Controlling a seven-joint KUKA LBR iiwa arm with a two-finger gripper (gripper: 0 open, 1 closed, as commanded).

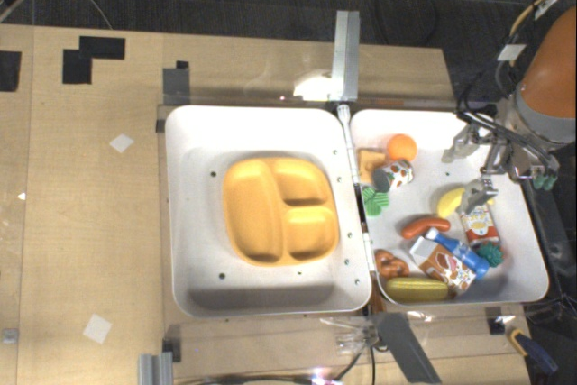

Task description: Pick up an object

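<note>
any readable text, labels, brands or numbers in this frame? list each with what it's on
No text can be read anywhere in this frame.
Carton with red and white print, right bin: printed, but too small and blurred to read.
Small red and white packet under the gripper: markings blurred, unreadable.
Yellow divided tray, left bin: plain, no lettering visible.
Black patches on the bench: plain shapes, no characters.

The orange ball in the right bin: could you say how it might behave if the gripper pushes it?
The orange ball looks round and smooth, so it would probably roll away. It sits among small toys, which may stop it soon.
</note>
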